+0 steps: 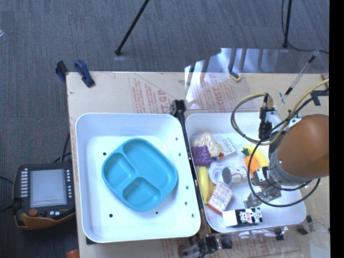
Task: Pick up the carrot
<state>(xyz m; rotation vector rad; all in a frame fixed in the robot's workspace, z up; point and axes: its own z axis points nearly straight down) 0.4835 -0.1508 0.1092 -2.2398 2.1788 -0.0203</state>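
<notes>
Two shallow white bins stand side by side on the bench. The left bin (86,144) holds a blue divided plate (140,173), which lies near its middle with its three compartments turned up.

The right bin (215,123) holds a heap of small things. The carrot (250,163) lies at about the 3 o'clock side of this heap, just beside a yellow banana-like piece (259,157) that sits at its 2 o'clock. Only a short orange part of the carrot is visible, because the arm covers the rest. From this part its long axis seems to run from about 11 o'clock to 5 o'clock, but which end is the tip I cannot tell.

The arm (303,147) comes in from 3 o'clock, and its orange band hangs over the right part of the bin. The gripper (260,193) is low, at about 5 o'clock from the carrot and near it. Whether the fingers are open or closed I cannot tell, and nothing can be seen between them.

Other things in the right bin: a purple piece (201,155) at 9 o'clock from the carrot, a wrapped tan item (206,142) just above it, a long yellow piece (203,183) standing nearly 12 to 6 o'clock, a white cup (223,174) on its side, a pink and white packet (220,196), and a black and white box (243,217) near the front wall.

A control pendant (45,193) lies off the bench at 9 o'clock.
</notes>
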